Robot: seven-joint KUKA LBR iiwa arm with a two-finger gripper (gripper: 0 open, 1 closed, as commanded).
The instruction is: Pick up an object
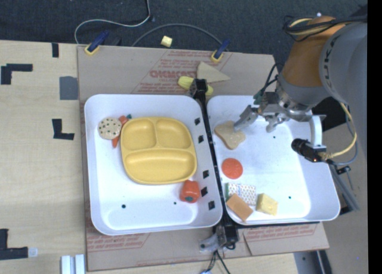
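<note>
gripper (258, 119) over right bin (298, 174), fingers spread wide, nothing between them; left fingertip just beside tan bread-shaped toy (230, 135) near the bin's left wall. below that, red-orange disc (232, 168); further toward the near edge, orange block (239, 207), pale speckled piece (244, 191) and yellow cheese wedge (267, 204) clustered together. left bin (98, 207) with yellow divided plate (158, 150), cookie (109, 127) at its upper left, red tomato-like toy (190, 191) at its lower right.

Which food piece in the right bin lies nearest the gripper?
The tan bread-like piece, by the divider just left of the gripper; the other pieces lie lower.
</note>
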